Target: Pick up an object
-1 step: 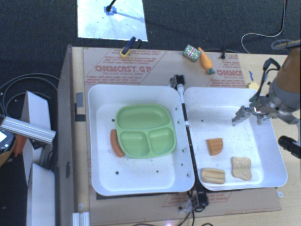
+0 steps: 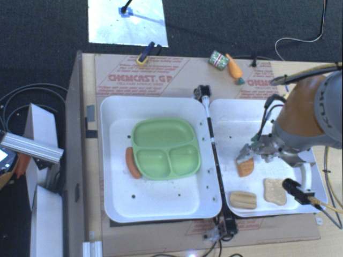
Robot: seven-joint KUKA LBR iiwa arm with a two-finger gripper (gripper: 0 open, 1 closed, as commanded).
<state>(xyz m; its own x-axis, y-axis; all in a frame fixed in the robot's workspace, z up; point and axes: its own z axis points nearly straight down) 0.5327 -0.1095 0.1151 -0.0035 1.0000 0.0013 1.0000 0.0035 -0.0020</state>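
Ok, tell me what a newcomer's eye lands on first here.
First the green divided plate in the middle of the left bin, with an orange sausage lying against its left edge. Then the grey arm with its orange band reaching into the right bin, its gripper right above an orange food piece.

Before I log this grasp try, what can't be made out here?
- End effector: blurred, seen from above in the camera view; grip on the orange food piece is unclear.
- Hot dog: partly hidden by the green tray.
- Arm: cut off at the right edge.
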